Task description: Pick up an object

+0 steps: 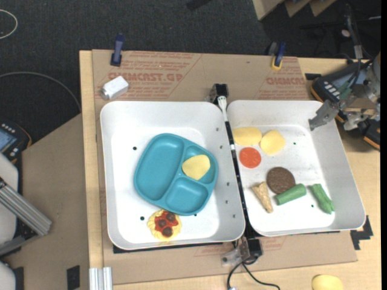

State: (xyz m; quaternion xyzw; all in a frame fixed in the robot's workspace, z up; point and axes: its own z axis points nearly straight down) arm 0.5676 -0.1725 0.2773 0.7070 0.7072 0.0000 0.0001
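Two white bins sit side by side on the counter (pixel 181 80). The right bin (pixel 344 180) holds a brown cookie (pixel 280 179), a red disc (pixel 250 157) and green pieces. The gripper (pixel 320 121) hangs over its upper right rim; its grip state is unreadable.

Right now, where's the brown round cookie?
In the camera view, the brown round cookie lies in the right bin, near its middle, just below the red disc, with the green piece touching its lower edge.
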